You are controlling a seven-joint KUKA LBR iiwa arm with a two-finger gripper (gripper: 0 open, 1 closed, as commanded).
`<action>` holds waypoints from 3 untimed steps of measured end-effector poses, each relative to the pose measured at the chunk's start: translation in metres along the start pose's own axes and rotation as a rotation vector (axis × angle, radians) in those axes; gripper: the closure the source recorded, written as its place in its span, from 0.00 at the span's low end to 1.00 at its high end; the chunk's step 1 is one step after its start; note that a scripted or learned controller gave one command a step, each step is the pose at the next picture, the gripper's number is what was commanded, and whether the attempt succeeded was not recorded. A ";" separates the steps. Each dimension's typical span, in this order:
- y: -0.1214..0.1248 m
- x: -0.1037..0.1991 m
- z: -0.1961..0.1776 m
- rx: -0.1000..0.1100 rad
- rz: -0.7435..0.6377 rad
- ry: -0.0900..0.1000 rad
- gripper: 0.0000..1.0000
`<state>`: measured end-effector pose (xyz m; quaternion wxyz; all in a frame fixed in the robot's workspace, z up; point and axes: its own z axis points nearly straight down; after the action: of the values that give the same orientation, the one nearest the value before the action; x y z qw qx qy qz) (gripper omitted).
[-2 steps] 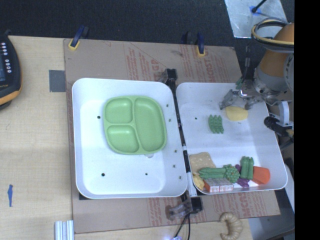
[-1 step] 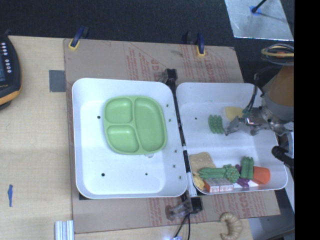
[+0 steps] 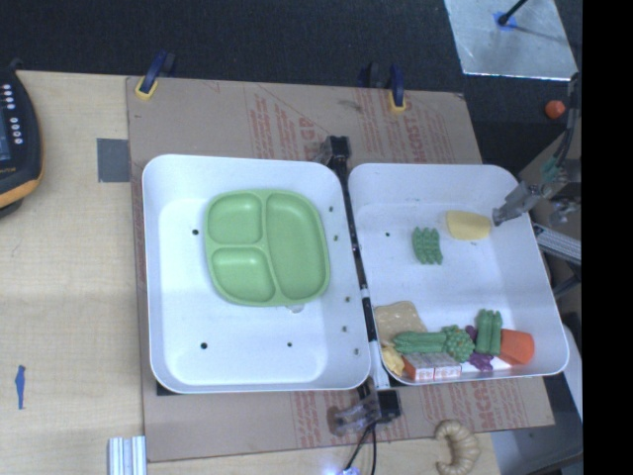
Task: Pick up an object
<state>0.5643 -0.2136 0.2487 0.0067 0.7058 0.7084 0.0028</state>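
Faint red print across the cardboard sheet under the two bins, reversed and too blurred to read. Small rows of buttons on the handheld controller at far left, markings illegible. No other lettering legible.

A robotics laboratory test cell, seen from above. Two white bins are set side by side on a cardboard sheet, which is fastened to a pale wooden surface by spring clamps. A control pendant is laid at the left edge. Toy foods and a green divided plate are placed in the bins as test items. A cable is run from a fitting at the front. Dark carpet is seen beyond the surface, with a taped floor panel.
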 end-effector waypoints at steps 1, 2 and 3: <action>0.090 0.027 0.027 0.009 -0.006 0.004 0.00; 0.076 0.042 0.013 0.018 -0.002 0.007 0.00; 0.061 0.047 0.014 0.019 0.002 0.005 0.00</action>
<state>0.6258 -0.1663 0.2354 -0.0019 0.7065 0.7078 -0.0020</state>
